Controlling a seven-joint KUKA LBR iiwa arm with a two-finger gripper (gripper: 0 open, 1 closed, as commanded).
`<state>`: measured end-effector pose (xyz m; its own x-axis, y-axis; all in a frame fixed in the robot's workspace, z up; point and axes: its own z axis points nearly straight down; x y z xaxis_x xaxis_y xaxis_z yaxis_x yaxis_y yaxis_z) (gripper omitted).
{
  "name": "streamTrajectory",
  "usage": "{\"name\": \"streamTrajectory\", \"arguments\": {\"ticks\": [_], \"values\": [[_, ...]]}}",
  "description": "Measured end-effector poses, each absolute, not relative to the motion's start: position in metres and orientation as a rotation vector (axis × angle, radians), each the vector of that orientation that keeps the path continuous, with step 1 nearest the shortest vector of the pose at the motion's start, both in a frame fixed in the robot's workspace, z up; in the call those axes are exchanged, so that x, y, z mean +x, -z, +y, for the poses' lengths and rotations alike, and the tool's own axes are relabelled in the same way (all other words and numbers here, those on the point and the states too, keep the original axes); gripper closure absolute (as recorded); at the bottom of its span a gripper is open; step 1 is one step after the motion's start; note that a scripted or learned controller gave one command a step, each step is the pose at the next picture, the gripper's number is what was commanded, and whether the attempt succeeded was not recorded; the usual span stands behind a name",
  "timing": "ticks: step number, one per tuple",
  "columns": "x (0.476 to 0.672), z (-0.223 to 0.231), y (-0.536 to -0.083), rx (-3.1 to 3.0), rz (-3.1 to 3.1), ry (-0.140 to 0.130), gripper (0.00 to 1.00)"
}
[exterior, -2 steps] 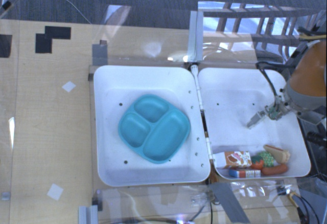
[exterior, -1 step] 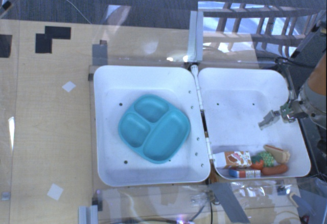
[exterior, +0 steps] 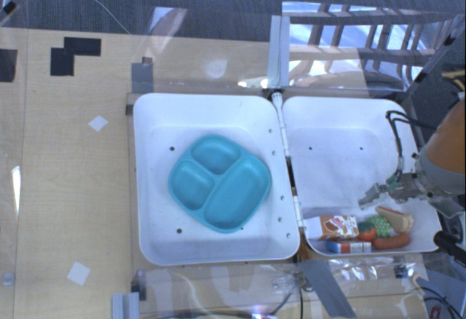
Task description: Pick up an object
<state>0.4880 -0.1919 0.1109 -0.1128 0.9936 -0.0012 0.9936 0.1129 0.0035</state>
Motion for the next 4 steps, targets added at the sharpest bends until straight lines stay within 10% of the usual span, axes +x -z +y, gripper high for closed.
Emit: {"name": "streamTrajectory", "arguments": {"ticks": [2, 3, 4], "values": [[0.525, -0.188, -0.089, 1.624, 2.675, -0.005, 0.0], [0.528, -0.188, -0.102, 1.615, 2.667, -0.01, 1.0], [0.531, -0.188, -0.114, 1.608, 2.663, -0.013, 1.0]]}}
